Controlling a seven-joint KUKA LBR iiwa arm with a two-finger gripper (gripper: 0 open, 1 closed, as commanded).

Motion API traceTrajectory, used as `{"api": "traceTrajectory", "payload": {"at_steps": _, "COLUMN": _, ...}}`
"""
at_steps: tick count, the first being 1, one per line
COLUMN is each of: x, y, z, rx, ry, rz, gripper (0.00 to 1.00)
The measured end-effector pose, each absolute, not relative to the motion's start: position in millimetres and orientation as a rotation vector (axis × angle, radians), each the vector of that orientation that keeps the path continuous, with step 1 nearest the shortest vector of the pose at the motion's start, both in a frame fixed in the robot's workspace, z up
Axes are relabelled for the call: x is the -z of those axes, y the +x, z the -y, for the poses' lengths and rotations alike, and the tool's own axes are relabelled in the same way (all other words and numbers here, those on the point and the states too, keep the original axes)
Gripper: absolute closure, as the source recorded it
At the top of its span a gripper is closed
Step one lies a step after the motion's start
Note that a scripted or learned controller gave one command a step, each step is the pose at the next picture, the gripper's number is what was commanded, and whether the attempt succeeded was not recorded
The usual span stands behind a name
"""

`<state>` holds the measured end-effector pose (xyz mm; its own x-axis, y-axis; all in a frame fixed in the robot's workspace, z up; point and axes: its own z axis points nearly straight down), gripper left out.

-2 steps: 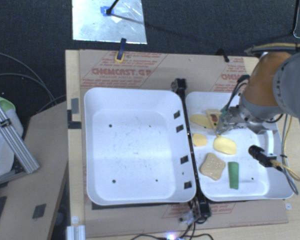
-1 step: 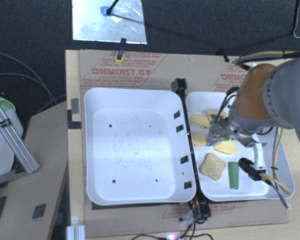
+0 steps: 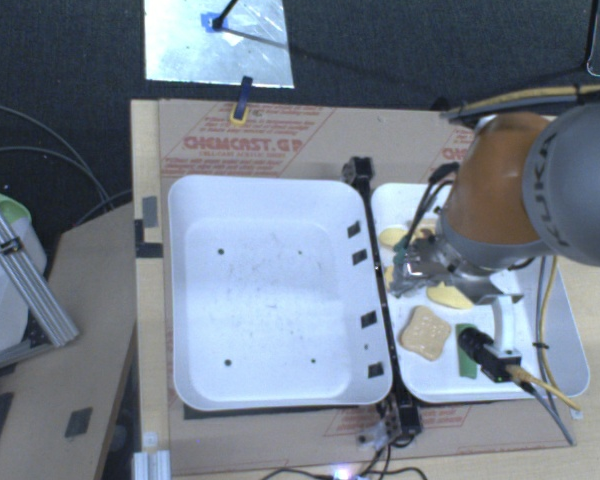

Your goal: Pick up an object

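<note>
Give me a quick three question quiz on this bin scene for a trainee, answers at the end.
1. True or false: the tool is over the view's left bin.
2. Which lies highest in the view? A tan piece, B green piece, C yellow piece.
3. Fill in: the arm's band is ____.
Key: 1 false; 2 C; 3 orange.

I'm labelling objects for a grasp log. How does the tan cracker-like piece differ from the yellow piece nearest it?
The tan cracker-like piece is squarish with rounded corners; the yellow piece is a smooth, elongated oval. The tan cracker-like piece lies fully in view; the yellow piece is partly covered by the arm. Both lie in the right bin.
</note>
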<state>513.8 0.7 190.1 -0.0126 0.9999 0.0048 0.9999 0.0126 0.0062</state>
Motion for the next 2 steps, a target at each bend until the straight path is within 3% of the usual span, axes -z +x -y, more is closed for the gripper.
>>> {"api": "traceTrajectory", "payload": {"at_steps": 1, "x": -283.6, "y": 488.6, "z": -38.9, "rx": -0.017, "ry": 2.206, "rz": -2.228, "gripper": 1.00}}
{"api": "traceTrajectory", "payload": {"at_steps": 2, "x": -374.0, "y": 487.6, "z": 33.2, "rx": -0.012, "ry": 2.219, "rz": -2.209, "gripper": 1.00}}
